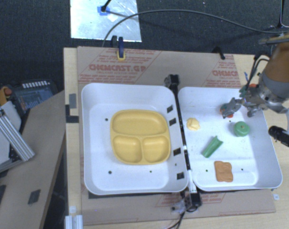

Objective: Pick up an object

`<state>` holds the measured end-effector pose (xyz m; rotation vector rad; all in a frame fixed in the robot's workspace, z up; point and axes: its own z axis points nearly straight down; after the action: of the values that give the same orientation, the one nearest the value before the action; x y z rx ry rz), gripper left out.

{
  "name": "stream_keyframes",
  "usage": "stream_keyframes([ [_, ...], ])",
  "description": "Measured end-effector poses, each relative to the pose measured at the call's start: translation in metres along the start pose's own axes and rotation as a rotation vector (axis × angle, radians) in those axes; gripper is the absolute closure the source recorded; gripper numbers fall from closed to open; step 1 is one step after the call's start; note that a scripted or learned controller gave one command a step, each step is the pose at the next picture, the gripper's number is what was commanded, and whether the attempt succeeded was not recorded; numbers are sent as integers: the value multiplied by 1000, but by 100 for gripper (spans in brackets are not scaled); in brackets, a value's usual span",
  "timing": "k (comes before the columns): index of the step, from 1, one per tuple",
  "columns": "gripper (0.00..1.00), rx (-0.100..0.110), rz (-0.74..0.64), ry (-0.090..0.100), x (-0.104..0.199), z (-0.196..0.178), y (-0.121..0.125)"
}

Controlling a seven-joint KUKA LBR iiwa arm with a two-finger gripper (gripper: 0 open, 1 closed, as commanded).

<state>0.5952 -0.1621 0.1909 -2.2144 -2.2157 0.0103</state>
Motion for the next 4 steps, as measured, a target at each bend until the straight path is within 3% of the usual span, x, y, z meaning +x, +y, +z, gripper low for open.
stream_keyframes([
  [1, 0, -12, -3, -2, 0, -7, 3],
  [3, 0, -8, -2, -1, 6, 101, 9],
  [4, 0, -12, -1, -2, 7, 106, 9],
])
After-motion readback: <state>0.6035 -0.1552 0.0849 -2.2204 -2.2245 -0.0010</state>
